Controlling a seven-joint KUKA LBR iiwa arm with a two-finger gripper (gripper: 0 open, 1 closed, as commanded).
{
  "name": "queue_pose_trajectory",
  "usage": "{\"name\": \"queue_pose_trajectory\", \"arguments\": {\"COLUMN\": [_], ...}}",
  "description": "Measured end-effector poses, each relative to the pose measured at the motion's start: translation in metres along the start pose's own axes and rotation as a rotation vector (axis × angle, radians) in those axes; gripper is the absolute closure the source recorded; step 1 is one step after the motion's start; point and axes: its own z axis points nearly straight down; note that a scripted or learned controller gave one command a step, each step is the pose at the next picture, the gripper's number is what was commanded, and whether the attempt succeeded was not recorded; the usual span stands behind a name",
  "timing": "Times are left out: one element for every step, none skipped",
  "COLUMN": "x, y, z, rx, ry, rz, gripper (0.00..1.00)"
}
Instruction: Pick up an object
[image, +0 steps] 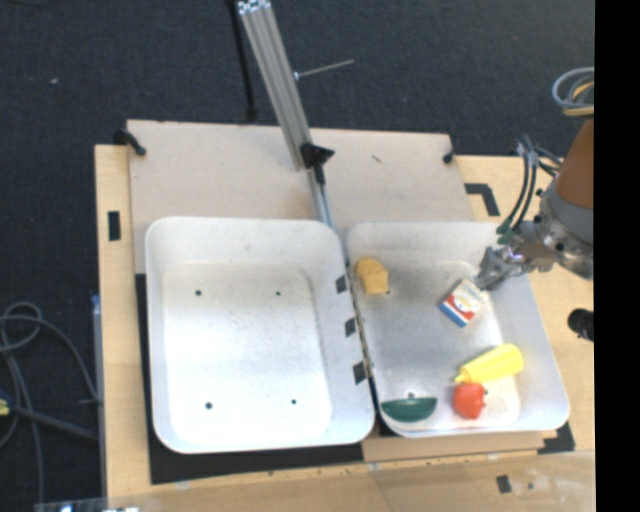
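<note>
The right bin (420, 340) holds several small objects. A tan block (373, 276) lies near its left wall. A white carton with red and blue markings (460, 303) lies toward the upper right. A yellow piece (491, 364), a red ball-like object (470, 400) and a dark green dish-shaped piece (410, 407) sit along the near side. My gripper (492, 270) reaches in from the right, its tip just above and right of the white carton, touching or nearly touching its upper corner. Nothing is visibly lifted.
The left bin (250, 340) lies beside the right one, with a black clip-lined divider (352, 325) between them. A slanted aluminium post (285, 90) rises behind the bins. Cables (530, 190) hang by the arm at the right edge.
</note>
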Motion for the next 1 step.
{"name": "queue_pose_trajectory", "arguments": {"x": [0.047], "y": [0.0107], "z": [-0.0025], "rx": [0.0], "ry": [0.0], "rz": [0.001], "gripper": [1.0]}}
